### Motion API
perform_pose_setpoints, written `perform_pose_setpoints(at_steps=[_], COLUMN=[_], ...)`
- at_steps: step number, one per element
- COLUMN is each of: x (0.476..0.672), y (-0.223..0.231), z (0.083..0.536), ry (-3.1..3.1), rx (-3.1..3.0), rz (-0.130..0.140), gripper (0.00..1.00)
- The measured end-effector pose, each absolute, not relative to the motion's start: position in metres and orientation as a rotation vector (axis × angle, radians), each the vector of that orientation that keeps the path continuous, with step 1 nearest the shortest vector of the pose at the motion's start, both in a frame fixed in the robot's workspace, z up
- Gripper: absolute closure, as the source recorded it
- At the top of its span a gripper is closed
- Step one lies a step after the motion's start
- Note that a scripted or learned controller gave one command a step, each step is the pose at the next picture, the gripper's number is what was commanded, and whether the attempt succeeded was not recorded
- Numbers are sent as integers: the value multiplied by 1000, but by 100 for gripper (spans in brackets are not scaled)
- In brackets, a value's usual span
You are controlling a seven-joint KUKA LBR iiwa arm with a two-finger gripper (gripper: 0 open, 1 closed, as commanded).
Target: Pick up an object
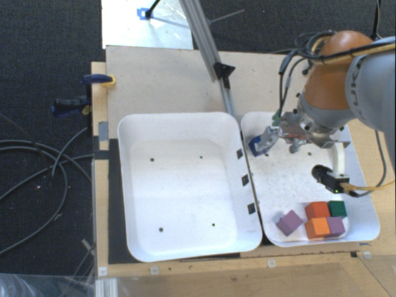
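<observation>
- Dark carpet surrounds a pale wooden desk [167, 82], with loose black cables [37, 166] lying on the floor to the left.
- Two shallow white bins sit side by side on the desk: the left bin [133, 228] and the right bin [365, 224], their inner rims touching.
- Blue clamps [77, 104] grip the desk's far left edge, one with a yellow tip.
- A slanted metal pole [201, 30] crosses the far side and comes down near where the bins meet.
- The grey arm [371, 82], with its orange band, reaches in from the right over the right bin.
- The gripper [265, 140] hangs over the far left part of the right bin, close to the shared rim; a small blue object [255, 145] shows at its tip, and I cannot tell whether the fingers are open or closed on it.
- Blocks cluster in the near right corner of the right bin: a purple block [289, 223] on the left, an orange block [319, 227], a red-orange block [317, 210] just behind it, a green block [337, 208], and a light purple block [336, 226].
</observation>
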State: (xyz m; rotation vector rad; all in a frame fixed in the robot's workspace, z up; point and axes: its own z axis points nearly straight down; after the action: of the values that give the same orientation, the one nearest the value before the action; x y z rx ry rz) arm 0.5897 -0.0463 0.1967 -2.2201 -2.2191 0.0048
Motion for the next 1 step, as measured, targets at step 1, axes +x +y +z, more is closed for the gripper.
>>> perform_pose_setpoints(at_steps=[1], x=[486], y=[-132], z=[93], ry=[-2229], rx=[-2232], rz=[-9], gripper=[0])
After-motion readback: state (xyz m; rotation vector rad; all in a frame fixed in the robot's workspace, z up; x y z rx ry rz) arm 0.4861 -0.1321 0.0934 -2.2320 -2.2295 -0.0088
